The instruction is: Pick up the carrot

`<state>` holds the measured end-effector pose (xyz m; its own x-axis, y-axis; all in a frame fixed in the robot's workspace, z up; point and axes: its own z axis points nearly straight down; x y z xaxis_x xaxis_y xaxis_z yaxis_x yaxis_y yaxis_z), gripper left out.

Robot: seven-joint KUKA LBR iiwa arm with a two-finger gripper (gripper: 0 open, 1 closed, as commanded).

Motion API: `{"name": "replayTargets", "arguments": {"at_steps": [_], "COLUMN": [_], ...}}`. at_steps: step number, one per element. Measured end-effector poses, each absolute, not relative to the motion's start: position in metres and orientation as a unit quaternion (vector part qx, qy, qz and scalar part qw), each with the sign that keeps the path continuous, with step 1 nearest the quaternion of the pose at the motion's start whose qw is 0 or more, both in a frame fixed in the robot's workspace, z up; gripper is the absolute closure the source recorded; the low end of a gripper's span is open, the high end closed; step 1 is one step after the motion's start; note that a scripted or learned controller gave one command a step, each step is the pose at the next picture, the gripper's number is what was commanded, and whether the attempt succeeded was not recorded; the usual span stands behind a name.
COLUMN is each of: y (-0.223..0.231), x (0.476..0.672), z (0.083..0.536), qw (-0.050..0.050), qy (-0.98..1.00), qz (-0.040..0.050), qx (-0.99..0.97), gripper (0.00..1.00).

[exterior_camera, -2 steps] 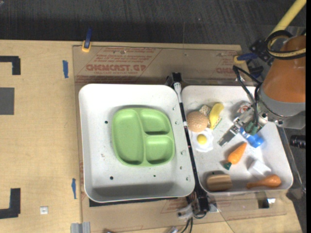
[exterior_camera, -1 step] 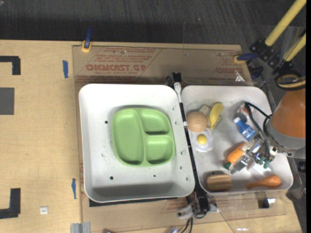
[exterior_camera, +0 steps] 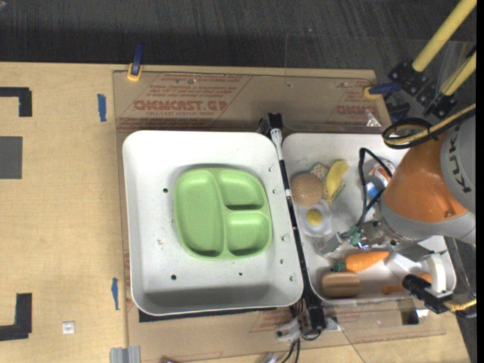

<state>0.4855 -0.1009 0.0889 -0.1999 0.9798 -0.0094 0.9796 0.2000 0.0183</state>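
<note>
Carrot, orange, green-tipped, lying crosswise in right bin.

- The single camera sits above the table and looks down at a slant, so the far edge of the table lies toward the top of the frame and dark floor shows beyond it.
- It stands far enough back to take in both white bins whole: the left bin sits near the frame's centre, and the right bin lies toward the right side.
- The arm enters from the right edge, over the right bin, and covers part of it.
- The near edge of the table runs out of the bottom of the frame.
</note>
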Motion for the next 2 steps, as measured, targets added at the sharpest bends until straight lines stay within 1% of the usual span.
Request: {"name": "replayTargets", "arguments": {"at_steps": [1,2], "y": [-0.111,-0.112], "x": [0.482,0.488], "z": [0.089,0.102], "qw": [0.007,0.018], "qy": [0.878,0.878], "qz": [-0.0007,0.0012], "qx": [0.478,0.479], "gripper": [0.00,1.00]}}
